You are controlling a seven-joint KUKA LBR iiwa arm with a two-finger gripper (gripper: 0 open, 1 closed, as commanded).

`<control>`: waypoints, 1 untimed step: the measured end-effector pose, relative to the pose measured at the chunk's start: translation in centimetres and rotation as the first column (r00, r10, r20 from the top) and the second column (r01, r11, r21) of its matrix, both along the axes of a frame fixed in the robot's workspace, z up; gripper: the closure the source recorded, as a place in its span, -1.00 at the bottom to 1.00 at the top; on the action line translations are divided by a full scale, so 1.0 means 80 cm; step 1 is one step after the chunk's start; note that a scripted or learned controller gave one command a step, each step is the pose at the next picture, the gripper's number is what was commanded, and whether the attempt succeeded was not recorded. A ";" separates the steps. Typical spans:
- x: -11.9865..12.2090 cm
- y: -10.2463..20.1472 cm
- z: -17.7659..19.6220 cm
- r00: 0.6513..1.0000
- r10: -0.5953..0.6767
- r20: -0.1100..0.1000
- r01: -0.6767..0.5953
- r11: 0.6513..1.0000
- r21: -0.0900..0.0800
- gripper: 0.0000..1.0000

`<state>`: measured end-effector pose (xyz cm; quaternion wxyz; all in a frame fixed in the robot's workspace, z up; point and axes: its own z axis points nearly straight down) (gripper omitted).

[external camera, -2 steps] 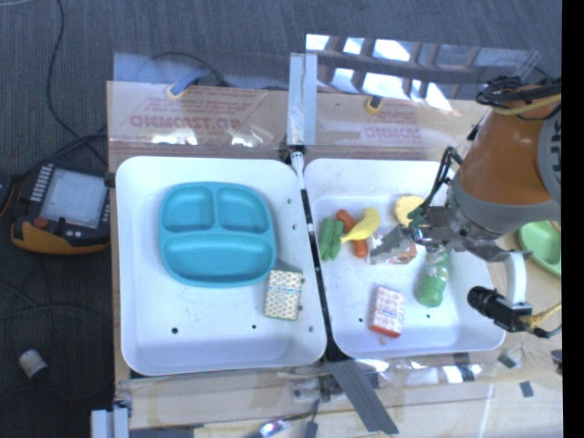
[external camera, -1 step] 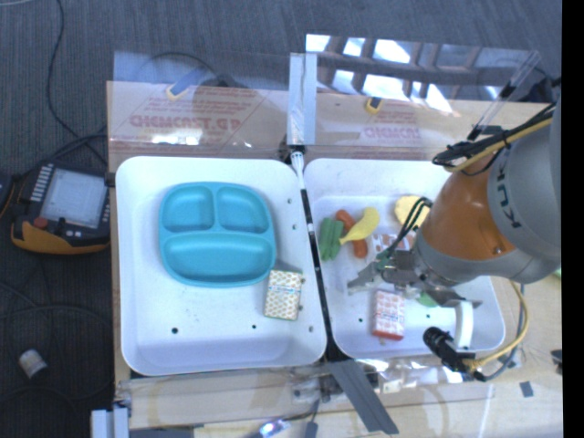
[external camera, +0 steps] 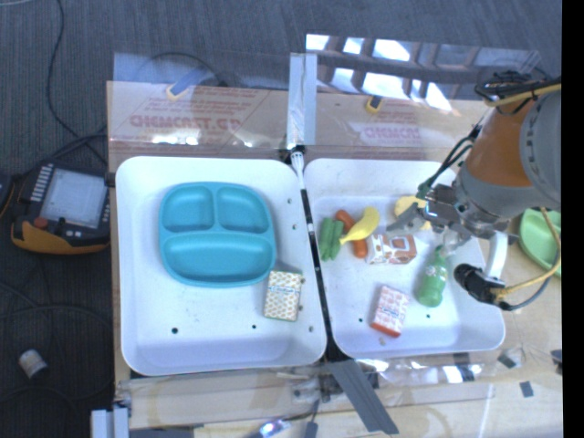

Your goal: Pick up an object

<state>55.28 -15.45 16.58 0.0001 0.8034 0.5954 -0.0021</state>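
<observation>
Here, green bottle lying lengthwise toward the end effector, grip state unclear

Dark grey carpet floor — black cables trailing across it.

Looks like a robotics lab or test cell, not a home. Two white bins are sitting side by side on a bench w/ cardboard under them. Cables are trailing over dark grey carpet. A handheld control unit, prob. a teach pendant, is lying on the floor at left. A grey and orange robot arm is reaching in over toy food.
</observation>
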 end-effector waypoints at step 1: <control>0.004 -0.051 -0.060 0.999 0.000 0.044 0.001 1.000 -0.007 -1.00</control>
